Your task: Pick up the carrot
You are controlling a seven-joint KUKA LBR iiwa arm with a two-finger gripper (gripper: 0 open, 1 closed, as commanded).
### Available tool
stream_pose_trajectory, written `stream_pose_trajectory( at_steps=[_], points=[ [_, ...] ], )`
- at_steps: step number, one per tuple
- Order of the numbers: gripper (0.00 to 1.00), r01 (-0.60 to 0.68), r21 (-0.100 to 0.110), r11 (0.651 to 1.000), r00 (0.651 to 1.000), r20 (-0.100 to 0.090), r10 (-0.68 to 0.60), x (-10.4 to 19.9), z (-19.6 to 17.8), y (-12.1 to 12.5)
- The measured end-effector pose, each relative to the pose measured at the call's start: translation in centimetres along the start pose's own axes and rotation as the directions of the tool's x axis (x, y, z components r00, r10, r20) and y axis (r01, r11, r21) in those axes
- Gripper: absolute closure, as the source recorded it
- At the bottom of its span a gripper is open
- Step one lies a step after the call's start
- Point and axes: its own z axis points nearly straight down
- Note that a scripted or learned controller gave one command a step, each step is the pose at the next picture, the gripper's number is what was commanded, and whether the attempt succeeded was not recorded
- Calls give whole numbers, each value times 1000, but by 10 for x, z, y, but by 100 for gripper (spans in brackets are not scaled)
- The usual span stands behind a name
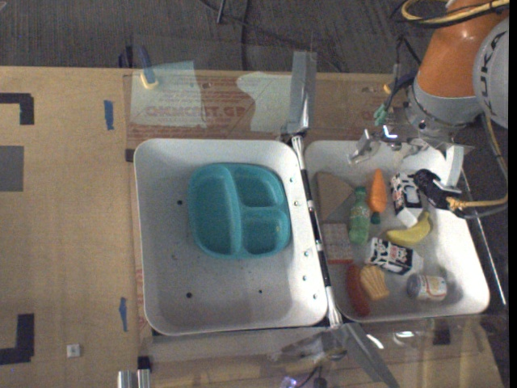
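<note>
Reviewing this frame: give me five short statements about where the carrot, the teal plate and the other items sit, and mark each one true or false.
1. The carrot lies in the right bin. True.
2. The teal divided plate sits in the right bin. False: it is in the left bin.
3. The banana lies in the same bin as the carrot. True.
4. The carrot rests on the teal divided plate. False: it lies on the floor of the right bin, beside the green bottle.
5. The gripper is over the left bin. False: it is at the far edge of the right bin, just beyond the carrot.
</note>
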Motion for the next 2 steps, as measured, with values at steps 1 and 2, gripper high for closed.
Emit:
stream_pose_trajectory(
  at_steps=[1, 2],
  points=[
    [0, -50, -10, 999, 999, 2, 50, -29, 109, -19],
    [0, -31, 1, 1000, 1000, 0, 31, -34, 113, -34]
  ],
)
